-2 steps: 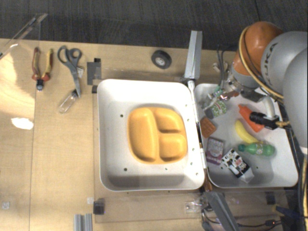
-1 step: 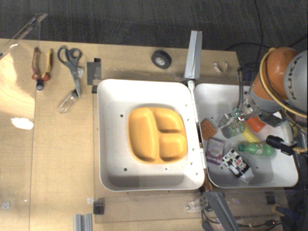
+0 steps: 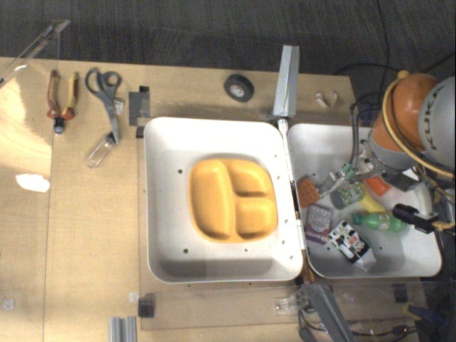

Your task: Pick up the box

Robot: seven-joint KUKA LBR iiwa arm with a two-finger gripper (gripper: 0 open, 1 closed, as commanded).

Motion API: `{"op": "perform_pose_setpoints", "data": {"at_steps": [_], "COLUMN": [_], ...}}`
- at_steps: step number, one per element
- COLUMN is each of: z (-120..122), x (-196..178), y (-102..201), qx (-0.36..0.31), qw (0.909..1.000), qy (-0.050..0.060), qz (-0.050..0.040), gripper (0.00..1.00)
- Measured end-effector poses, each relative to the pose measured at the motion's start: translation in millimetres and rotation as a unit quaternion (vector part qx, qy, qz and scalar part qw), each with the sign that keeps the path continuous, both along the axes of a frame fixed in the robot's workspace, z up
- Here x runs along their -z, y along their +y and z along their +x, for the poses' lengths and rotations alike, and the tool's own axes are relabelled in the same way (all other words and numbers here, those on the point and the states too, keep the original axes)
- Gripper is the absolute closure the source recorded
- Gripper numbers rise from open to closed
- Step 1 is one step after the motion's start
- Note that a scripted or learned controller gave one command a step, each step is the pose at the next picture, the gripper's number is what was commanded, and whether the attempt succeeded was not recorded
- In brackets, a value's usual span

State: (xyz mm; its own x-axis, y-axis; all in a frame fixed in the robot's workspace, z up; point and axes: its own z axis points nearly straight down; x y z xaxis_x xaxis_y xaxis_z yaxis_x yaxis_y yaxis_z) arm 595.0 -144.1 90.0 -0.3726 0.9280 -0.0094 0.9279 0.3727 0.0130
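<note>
From my remote seat I start at the far left of the bench [image 3: 71, 212], where pliers [image 3: 60, 102] and scissors [image 3: 107, 95] lie on the wood, well apart from the work. A roll of tape [image 3: 239, 87] sits at the far edge, just beyond the bins.

The left bin [image 3: 164, 191] holds a yellow divided tray [image 3: 233, 198] and nothing I need.

The right bin [image 3: 417, 258] is where the clutter is. Near its left wall lie a brown piece [image 3: 307, 190] and a small purple packet [image 3: 318, 220]. Just right of those, toward the near side, is the box [image 3: 348, 240], a small black-and-white printed carton lying tilted, with a pale scrap touching its near-right corner. A green bottle [image 3: 377, 222] lies just right of it, with a yellow item [image 3: 372, 204] and an orange one [image 3: 377, 186] beyond.

The arm [image 3: 420, 120] hangs over the far right of this bin. I make out something green and metallic that I take for the gripper [image 3: 349, 184] low over the clutter, on the far side of the box, but I cannot tell how its jaws stand.

I judge this as the approach step: nothing is lifted, and the box rests on the bin floor. My next move calls for shifting toward the near side, lining up with the carton's tilt, and descending clear of the bottle.
</note>
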Motion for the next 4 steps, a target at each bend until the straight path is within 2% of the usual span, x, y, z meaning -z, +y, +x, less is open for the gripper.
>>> {"op": "perform_pose_setpoints", "data": {"at_steps": [1, 2, 3, 4], "z": [65.3, 39.2, 1.5, 43.9], "x": [3.3, -106.6, -13.1, -7.1], "y": [19.4, -11.2, 23.4, 43.4], "qx": [0.068, -0.038, -0.012, 0.058], "qw": [0.9977, 0.9993, 0.9999, 0.9983], "qy": [0.005, 0.003, -0.004, -0.005], "qz": [0.0024, 0.0004, 0.0006, 0.0005], "gripper": [0.0, 0.0, 0.0, 0.0]}}
